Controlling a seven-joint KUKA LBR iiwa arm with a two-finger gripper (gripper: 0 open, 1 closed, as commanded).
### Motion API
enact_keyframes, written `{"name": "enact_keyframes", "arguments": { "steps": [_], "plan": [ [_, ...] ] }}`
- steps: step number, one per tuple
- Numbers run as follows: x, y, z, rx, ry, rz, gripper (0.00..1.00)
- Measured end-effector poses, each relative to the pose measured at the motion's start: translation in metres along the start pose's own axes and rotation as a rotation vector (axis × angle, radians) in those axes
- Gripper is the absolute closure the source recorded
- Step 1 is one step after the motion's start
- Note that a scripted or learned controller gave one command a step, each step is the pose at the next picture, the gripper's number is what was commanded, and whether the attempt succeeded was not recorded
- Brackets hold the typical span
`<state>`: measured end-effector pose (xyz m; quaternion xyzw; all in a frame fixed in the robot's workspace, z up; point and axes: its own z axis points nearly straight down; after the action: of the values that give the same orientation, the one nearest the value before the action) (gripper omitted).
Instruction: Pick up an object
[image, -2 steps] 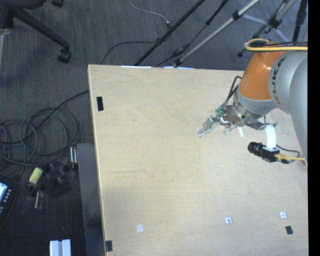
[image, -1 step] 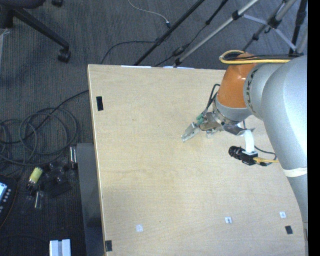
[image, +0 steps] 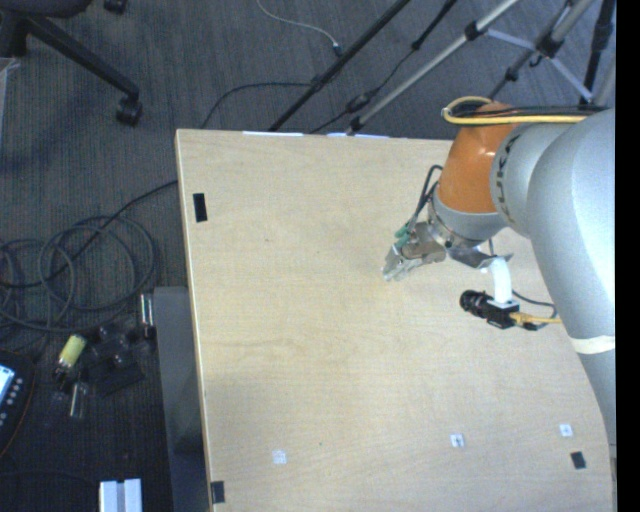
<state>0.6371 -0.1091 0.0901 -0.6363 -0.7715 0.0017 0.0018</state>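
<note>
The arm (image: 560, 200), grey with an orange band (image: 468, 175) above the wrist, reaches in from the right over a pale wooden board (image: 300, 330) that covers the bench. The gripper (image: 405, 262) sits low over the board's upper right part, pointing down and to the left, at or just above the surface. Whether the gripper is released, clenched or grasping something cannot be told: it is small and blurred in this view. A greenish spot (image: 403, 238) shows on the gripper body, and what it is cannot be told. The object to be picked up cannot be identified on the board or at the gripper. Just below the wrist, a small black and yellow fitting (image: 492, 308) with a white piece (image: 497, 277) hangs beside the arm, and its cable runs back toward the arm. The board carries a black tape mark (image: 200, 207) near its upper left corner and small white tags (image: 457, 440) near its lower edge. On the dark carpet to the left lie coiled cables (image: 90, 262). A chair base (image: 85, 60) stands at upper left.
</note>
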Motion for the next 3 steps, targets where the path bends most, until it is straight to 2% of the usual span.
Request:
{"name": "enact_keyframes", "arguments": {
  "steps": [1, 2, 3],
  "plan": [
    [0.019, 0.023, -0.093, -0.003, -0.001, -0.004, 1.0],
    [0.005, 0.032, -0.067, -0.001, -0.002, 0.248, 1.0],
    [0.038, 0.039, -0.092, -0.002, -0.001, 0.316, 1.0]
  ]
}}
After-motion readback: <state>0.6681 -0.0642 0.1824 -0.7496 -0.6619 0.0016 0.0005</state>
